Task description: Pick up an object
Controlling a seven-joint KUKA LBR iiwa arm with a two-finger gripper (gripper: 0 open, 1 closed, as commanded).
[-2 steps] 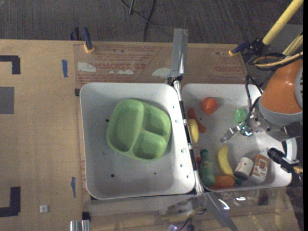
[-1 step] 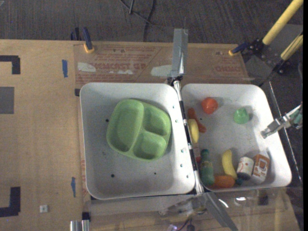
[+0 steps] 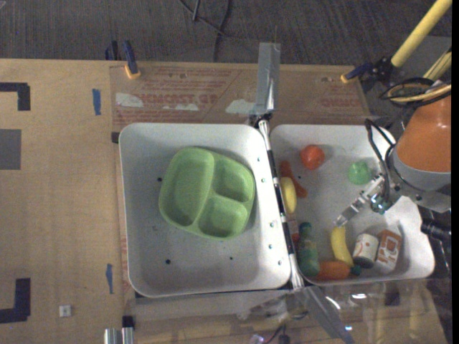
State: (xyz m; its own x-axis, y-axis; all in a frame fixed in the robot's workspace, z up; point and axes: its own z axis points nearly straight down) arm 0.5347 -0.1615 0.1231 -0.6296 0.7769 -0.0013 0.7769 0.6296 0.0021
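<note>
I see my gripper (image 3: 356, 208) low in the right bin (image 3: 326, 185), fingers spread and holding nothing, just above the banana (image 3: 340, 245) lying near a small white can (image 3: 365, 249).

The arm (image 3: 424, 149) reaches in from the right edge, its orange band uppermost and the grey wrist below it. The end effector (image 3: 356, 208) slants down and to the left, its two thin metal fingers (image 3: 349, 214) slightly parted, gripping nothing.
</note>
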